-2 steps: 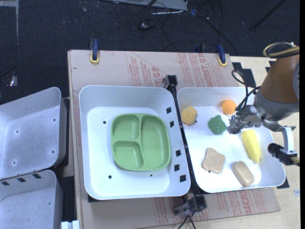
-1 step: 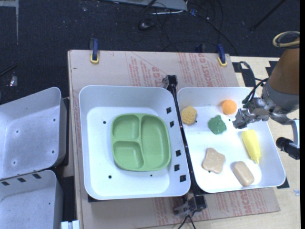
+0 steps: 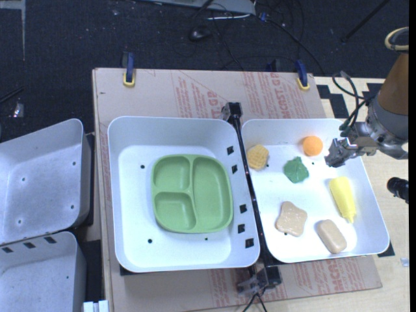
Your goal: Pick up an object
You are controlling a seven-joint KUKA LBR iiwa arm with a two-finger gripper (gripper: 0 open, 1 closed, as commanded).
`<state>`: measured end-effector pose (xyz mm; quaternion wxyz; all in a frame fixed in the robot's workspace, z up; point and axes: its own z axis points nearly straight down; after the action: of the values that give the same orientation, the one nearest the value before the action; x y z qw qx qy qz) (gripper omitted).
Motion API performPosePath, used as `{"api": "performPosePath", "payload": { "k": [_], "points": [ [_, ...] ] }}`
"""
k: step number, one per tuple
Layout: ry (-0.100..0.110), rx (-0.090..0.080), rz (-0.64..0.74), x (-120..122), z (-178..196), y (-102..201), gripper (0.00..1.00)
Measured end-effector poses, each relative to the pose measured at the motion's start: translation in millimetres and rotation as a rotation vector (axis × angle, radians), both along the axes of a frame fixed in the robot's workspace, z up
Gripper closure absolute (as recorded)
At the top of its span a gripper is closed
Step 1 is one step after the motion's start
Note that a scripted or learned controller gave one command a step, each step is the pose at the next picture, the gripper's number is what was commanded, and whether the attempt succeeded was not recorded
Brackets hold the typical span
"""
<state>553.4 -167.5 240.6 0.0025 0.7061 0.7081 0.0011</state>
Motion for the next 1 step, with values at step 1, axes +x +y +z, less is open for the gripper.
{"api": "performPosePath", "payload": {
  "k": [1],
  "points": [
    [0.006,0.004,0.003,-13.2,-1.3,41.1,1.0]
  ]
}}
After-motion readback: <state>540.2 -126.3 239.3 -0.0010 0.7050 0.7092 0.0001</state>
